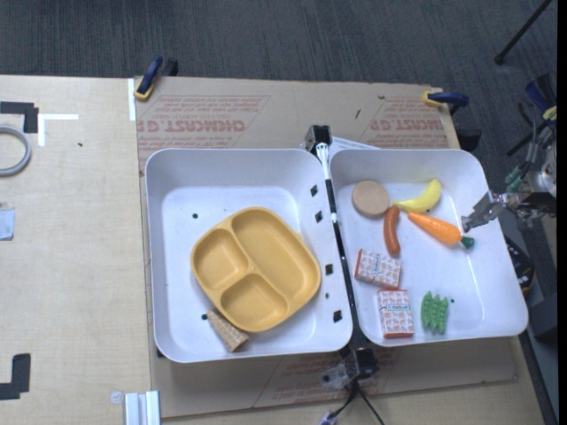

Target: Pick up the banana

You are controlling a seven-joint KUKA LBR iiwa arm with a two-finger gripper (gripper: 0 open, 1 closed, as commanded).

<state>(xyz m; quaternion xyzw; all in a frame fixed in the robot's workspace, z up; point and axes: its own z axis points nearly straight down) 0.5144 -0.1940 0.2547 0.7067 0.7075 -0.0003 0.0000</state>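
Observation:
The yellow banana lies in the right bin, near its far side, between a tan round disc and an orange carrot. The banana's lower end touches the carrot's thick end. My gripper hangs at the right bin's right rim, to the right of the carrot's green tip and apart from the banana. Nothing shows between its tips.
A red sausage, two small printed boxes and a green toy share the right bin. The left bin holds a yellow divided plate and a brown cracker.

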